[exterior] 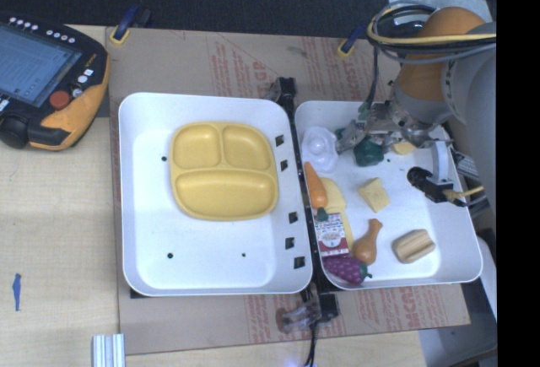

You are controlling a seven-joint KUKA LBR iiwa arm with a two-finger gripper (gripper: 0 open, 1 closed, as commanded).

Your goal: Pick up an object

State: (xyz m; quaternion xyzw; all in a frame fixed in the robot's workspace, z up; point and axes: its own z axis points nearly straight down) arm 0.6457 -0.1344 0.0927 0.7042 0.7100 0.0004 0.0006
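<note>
The jaws (pixel 364 140) hang low at the right bin's (pixel 439 268) twelve o'clock; whether they are parted I cannot tell. A dark green lump (pixel 369 154) lies right beneath them, small and rounded. At its eight o'clock sits a clear cup (pixel 320 143); at six o'clock, a pale yellow cheese wedge (pixel 374 194).

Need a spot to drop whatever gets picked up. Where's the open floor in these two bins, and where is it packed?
Best room is in the left bin: a wide bare strip between the yellow divided plate and the near wall. In the right bin, a small patch lies between the cheese wedge and the bread roll. Its left edge is crowded with the carrot, carton and grapes.
</note>
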